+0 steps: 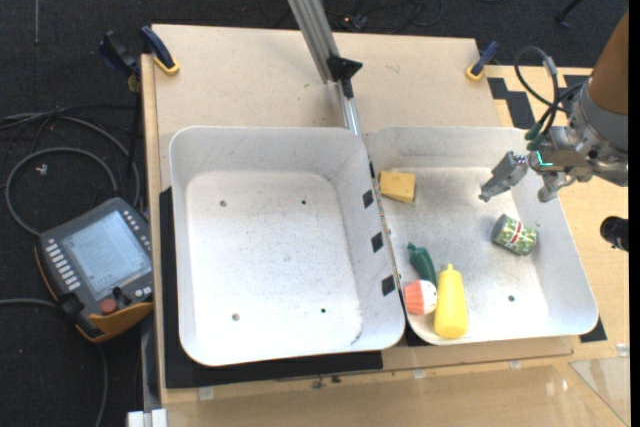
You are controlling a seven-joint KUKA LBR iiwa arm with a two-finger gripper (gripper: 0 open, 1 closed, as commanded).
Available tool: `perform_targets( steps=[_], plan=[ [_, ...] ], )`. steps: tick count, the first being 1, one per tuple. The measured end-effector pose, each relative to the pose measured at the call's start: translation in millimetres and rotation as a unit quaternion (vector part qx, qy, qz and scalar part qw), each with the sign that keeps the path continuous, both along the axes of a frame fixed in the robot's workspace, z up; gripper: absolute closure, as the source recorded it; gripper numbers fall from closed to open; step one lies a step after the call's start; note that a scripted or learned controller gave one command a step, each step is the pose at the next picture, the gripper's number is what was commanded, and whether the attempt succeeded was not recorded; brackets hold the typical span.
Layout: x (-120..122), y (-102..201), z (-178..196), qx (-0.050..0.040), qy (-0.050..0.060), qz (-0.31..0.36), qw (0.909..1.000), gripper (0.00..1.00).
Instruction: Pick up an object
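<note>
The right bin (470,147) holds a yellow cheese-like block (397,186) near its left wall. A small green can (514,235) lies on its side toward the right. At the front are a yellow bottle (451,301), a green vegetable-shaped toy (422,263) and a red-and-white ball (420,295), close together. My gripper (522,193) hangs over the right part of this bin, just above and behind the green can. Its fingers (499,179) are spread open with nothing between them.
The left bin (200,155) sits against the right one, sharing a raised middle edge. A slanted metal pole (305,0) rises from the back of the bench. Clamps (160,52) grip the back corners. A teach pendant (95,260) lies on the floor at left.
</note>
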State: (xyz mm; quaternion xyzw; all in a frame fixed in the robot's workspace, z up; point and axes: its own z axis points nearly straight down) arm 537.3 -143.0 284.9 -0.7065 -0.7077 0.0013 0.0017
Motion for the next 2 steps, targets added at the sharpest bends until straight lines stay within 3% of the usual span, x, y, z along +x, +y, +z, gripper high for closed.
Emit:
perform_targets(
  steps=[1, 2],
  plan=[
    [1, 0, 2, -0.0005, -0.002, -0.001, 1.0000, 0.00],
    [2, -3, -61, 0.0003, 0.001, -0.002, 1.0000, 0.00]
  ],
)
